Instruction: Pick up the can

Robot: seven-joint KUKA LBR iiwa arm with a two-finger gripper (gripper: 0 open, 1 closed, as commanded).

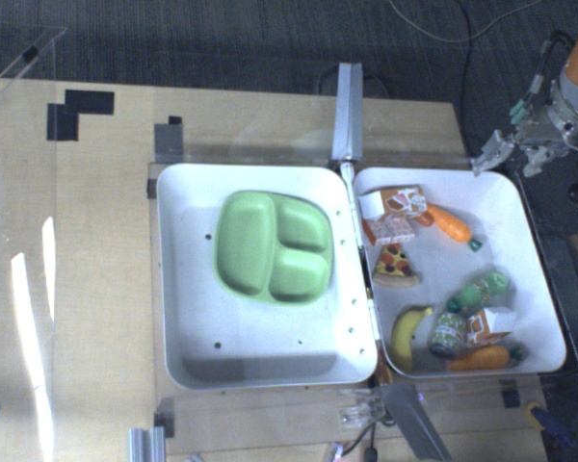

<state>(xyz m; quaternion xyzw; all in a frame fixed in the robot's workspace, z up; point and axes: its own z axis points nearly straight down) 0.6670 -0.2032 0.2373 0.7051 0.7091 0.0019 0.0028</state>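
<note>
The can (449, 333) is small, with a green label and a dark top. It stands in the front part of the right bin (530, 221), between a banana (406, 332) and a small orange and white carton (488, 324). My gripper (512, 156) hangs over the bin's far right corner, well away from the can. It is open, its two fingers spread apart with nothing between them.
The right bin also holds an orange and white carton (397, 203), a carrot (451, 225), a pizza slice (395, 263), a green vegetable (486, 288) and a second carrot (482, 359). A green divided plate (274, 245) lies in the left bin (188, 287).
</note>
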